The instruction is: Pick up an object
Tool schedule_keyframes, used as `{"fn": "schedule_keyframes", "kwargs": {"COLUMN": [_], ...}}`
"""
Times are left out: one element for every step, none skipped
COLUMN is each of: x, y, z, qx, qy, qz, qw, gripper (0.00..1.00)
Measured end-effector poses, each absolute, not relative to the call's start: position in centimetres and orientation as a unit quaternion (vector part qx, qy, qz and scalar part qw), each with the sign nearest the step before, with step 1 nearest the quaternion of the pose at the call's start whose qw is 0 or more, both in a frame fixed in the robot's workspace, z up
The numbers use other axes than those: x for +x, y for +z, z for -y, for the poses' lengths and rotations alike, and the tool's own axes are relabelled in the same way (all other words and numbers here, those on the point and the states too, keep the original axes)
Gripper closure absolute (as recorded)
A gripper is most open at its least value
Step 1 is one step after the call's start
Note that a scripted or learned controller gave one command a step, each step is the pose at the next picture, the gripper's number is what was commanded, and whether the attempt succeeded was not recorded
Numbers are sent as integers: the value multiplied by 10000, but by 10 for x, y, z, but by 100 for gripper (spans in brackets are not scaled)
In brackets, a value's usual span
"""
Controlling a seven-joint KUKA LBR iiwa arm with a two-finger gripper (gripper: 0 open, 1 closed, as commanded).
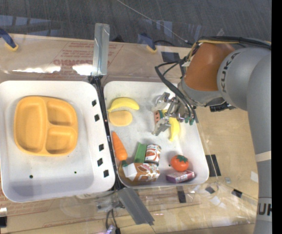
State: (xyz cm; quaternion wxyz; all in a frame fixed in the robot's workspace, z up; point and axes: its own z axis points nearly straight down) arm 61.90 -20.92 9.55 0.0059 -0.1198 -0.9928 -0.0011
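Note:
My gripper (159, 115) hangs low over the upper middle of the right bin (199, 150), reaching in from the right. Its two metal fingers (160, 101) stand spread apart, so it is open. A small orange-red piece shows in the gap between them, and I cannot tell whether it is a loose object or part of the hand. A small yellow item (174, 128) lies just right of the lower finger, partly under the hand. A banana (123, 104) and a pale orange lump (121, 117) lie to the left of the fingertips, apart from them.
The right bin's front half holds a carrot (120, 146), a green box (140, 152), a can (152, 155), a brown bowl (141, 173), a tomato (179, 163) and a purple box (179, 177). A yellow divided plate (46, 125) lies in the left bin (48, 184).

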Motion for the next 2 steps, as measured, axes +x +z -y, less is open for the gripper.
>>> {"fn": "schedule_keyframes", "kwargs": {"x": [609,636], "y": [93,94], "z": [208,183], "qx": [-1090,-892], "qy": [2,-2], "qz": [9940,9960], "qw": [-8,-20], "gripper": [0,0]}}
